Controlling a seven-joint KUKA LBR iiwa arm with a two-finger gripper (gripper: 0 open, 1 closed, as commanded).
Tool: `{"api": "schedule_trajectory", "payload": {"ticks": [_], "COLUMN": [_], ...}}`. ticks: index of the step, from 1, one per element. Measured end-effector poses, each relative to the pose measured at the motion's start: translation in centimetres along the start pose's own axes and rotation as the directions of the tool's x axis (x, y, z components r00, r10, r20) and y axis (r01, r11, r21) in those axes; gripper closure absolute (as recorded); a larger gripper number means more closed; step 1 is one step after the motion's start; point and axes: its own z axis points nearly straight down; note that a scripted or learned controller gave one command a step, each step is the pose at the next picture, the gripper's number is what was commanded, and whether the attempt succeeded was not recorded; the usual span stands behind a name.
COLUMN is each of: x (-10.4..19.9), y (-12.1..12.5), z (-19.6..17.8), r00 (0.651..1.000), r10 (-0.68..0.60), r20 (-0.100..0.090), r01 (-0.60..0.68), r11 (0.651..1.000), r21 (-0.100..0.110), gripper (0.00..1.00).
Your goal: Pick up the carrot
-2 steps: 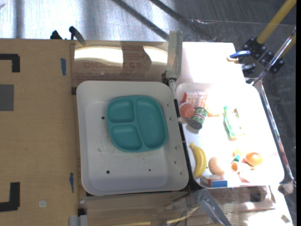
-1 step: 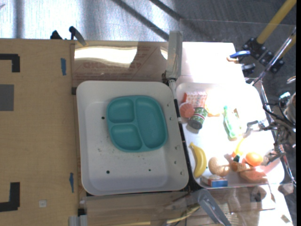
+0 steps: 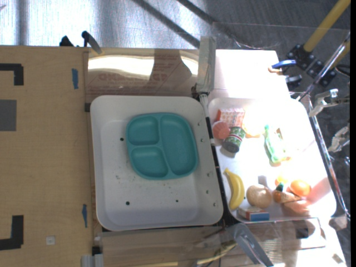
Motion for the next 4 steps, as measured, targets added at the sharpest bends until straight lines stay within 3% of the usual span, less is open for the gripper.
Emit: {"api": "schedule_trajectory", "payload": {"ticks": [1,2,3,4], "x": [4.2,5.5,2.9,6.8], "y": [2.8,3.6,0.4,2.5], "z": [16.9,6.8,-1.7,21.3], "r00": [0.999,1.0,0.941,0.904], "r10": [-0.029,0.017,0.338,0.428], "r20": [-0.025,0.0,-0.007,-0.006], "r01": [0.029,-0.017,-0.338,-0.428], "r11": [0.999,1.0,0.941,0.904], "r21": [-0.018,0.001,0.0,0.0], "gripper": [0.0,0.0,0.0,0.0]}}
